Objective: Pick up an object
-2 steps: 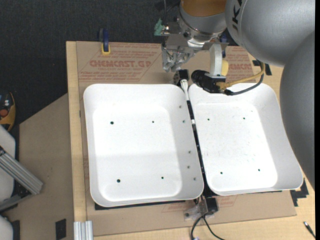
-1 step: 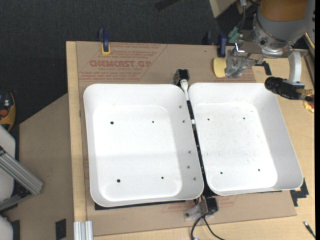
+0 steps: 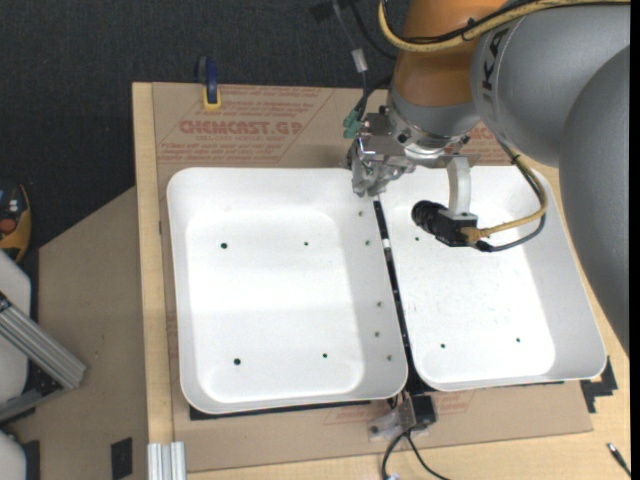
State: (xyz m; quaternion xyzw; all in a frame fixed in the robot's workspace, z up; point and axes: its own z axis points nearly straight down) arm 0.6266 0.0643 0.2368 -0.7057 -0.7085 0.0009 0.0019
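Judging where the object lies is the hard part: what is to be picked up and where it sits I cannot tell. The white floors of the left bin (image 3: 190, 268) and right bin (image 3: 565, 338) carry a few small dark dots (image 3: 223, 246), which look like marks or holes in the plastic rather than loose items. The far corner of the right bin lies under the wrist, so anything there is covered.

The gripper (image 3: 373, 176) hangs at the far end of the seam where the two bins meet (image 3: 392, 273), just over the left bin's far right corner. Whether it is open or closed I cannot tell at this size and angle, and I can make out nothing carried in it. So the pick reads as not yet done; finding a target, closing on it and lifting are all left, as far as I can judge.

A black fitting (image 3: 438, 220) on a yellow cable hangs from the wrist over the right bin; it looks like part of the arm (image 3: 560, 68), not a thing to grasp.

For room: the gripper is close to raised rims on two sides, the far wall and the shared middle edge, so a descent here risks catching plastic. Toward the near side both floors offer broad open space. Outside the bins, the brown board (image 3: 250, 118) gives a narrow margin, with a blue clamp (image 3: 210, 76) at its far edge, well apart from the gripper.
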